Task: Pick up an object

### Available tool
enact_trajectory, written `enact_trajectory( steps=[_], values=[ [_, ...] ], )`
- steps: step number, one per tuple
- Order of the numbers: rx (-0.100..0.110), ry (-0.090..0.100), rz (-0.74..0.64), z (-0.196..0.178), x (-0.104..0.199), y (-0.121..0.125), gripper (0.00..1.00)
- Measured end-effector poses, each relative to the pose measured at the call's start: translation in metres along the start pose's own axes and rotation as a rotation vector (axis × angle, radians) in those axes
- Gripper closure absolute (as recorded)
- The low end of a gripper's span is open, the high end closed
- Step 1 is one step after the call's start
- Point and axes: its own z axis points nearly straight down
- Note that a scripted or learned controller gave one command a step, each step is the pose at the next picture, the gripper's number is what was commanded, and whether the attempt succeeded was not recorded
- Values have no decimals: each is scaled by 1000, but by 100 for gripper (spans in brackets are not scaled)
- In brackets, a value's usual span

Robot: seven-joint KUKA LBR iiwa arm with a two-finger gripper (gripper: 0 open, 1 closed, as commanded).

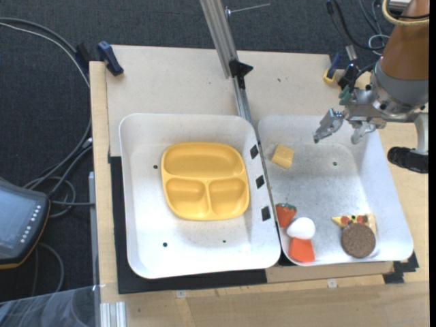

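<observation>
I am hanging my gripper (343,129) over the upper part of the right bin (381,182), fingers spread apart and gripping nothing; I can see bare bin floor between them. My judgement is that I am in the approach step, choosing a target and not yet descending on one.

The nearest candidate is the small yellow block (283,157), which is lying alone on the bin floor near the divider, to the camera's left of my fingers and a little below them. It is sitting apart from everything else, so it is looking like the easiest pick. The other things are crowding the bin's near edge: a strawberry (285,213) touching a white egg (301,227), which is resting against an orange piece (302,249), and near them a brown cookie (357,240) with a pizza slice (353,220) just above it. The left bin (136,182) is holding a yellow divided plate (204,180), which I am leaving out of my plans.

For the next move I am needing to shift toward the divider, centre over the block, turn my fingers to straddle two of its flat sides, then lower and close. The block is tilted in the view, so I am expecting alignment to matter, and the bin wall nearby is leaving little room on that side
</observation>
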Motion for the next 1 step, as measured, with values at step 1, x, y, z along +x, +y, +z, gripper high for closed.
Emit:
enact_trajectory(
  steps=[1],
  values=[
    [0, 0, 0, 0, 0, 0, 0]
  ],
)
